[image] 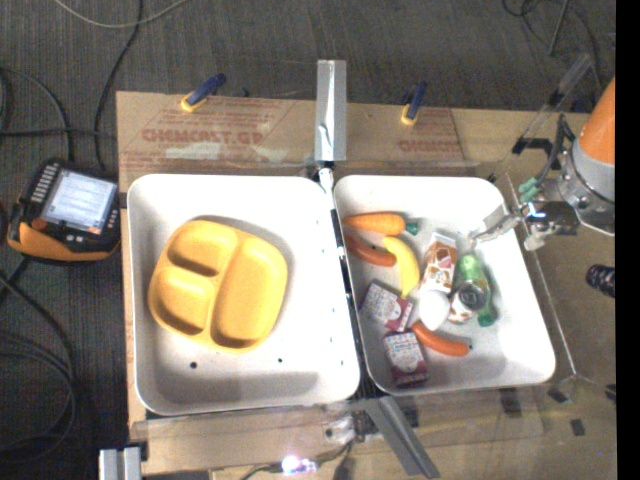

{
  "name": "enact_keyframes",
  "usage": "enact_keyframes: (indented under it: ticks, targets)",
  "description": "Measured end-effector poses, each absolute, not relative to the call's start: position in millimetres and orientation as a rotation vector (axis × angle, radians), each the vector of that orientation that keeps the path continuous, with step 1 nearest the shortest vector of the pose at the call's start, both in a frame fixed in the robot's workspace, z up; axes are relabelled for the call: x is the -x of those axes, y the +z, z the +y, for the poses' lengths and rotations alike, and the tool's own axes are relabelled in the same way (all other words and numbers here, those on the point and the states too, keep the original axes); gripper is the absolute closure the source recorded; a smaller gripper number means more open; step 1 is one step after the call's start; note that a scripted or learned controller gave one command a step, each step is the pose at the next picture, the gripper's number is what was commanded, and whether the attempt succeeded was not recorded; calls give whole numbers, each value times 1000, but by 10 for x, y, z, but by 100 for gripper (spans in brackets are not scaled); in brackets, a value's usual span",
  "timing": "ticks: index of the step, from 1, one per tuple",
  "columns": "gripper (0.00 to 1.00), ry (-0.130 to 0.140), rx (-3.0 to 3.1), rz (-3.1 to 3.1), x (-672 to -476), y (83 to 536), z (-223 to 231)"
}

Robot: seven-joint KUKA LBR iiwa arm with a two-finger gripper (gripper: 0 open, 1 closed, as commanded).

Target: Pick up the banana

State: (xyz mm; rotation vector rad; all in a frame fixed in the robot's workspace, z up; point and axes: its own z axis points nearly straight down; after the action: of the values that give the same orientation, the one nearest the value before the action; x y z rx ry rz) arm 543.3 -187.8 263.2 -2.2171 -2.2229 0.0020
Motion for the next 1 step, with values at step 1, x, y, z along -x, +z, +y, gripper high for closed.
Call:
enact_keyframes:
  ticks: [1]
  targets:
    - [0,4,2107,-2327,-5784,1175,-1472]
